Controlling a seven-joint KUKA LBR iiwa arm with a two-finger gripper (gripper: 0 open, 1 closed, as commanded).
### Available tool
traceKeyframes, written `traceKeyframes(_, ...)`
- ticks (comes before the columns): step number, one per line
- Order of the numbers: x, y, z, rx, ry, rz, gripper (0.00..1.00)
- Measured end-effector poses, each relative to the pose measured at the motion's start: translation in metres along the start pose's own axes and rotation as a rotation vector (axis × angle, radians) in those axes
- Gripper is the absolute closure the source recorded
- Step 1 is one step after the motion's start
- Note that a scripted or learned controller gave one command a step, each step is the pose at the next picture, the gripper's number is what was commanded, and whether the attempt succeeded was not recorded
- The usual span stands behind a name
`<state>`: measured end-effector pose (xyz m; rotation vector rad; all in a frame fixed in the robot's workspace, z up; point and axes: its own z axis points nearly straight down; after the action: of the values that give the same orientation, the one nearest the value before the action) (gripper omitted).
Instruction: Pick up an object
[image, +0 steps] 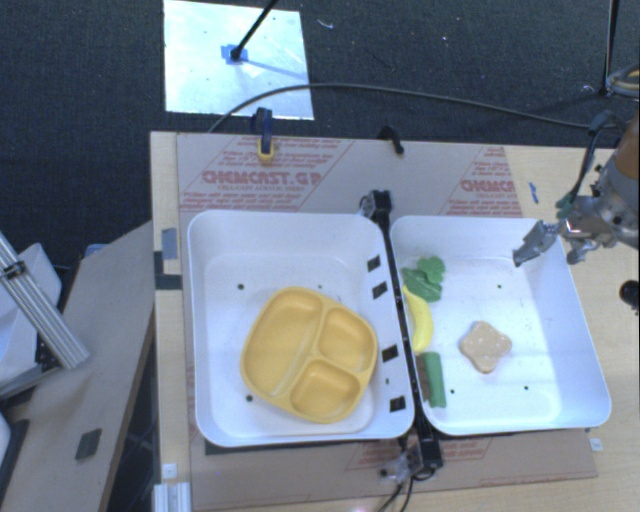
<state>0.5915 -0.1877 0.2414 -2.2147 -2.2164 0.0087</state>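
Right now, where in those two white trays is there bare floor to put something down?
Right bin: bare floor between the toast and its far-right wall, under the gripper. Left bin: a bare strip behind the yellow plate. Crowded: along the divider, where the green leafy piece, banana and green stick lie.

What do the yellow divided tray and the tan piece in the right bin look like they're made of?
The yellow divided tray looks like molded plastic: one even color, smooth rounded compartment walls, a soft sheen. The tan piece looks like a toy bread slice, probably plastic or foam; its surface is matte and lightly speckled, and the view is too coarse to say which. Both bins appear to be smooth white plastic.
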Motion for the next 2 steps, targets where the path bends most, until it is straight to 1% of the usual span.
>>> traceKeyframes(1, 0.0, 0.002, -0.007, -0.012, -0.003, -0.003, 0.0)
traceKeyframes(2, -0.007, 0.01, 0.044, -0.009, -0.002, -0.001, 0.0)
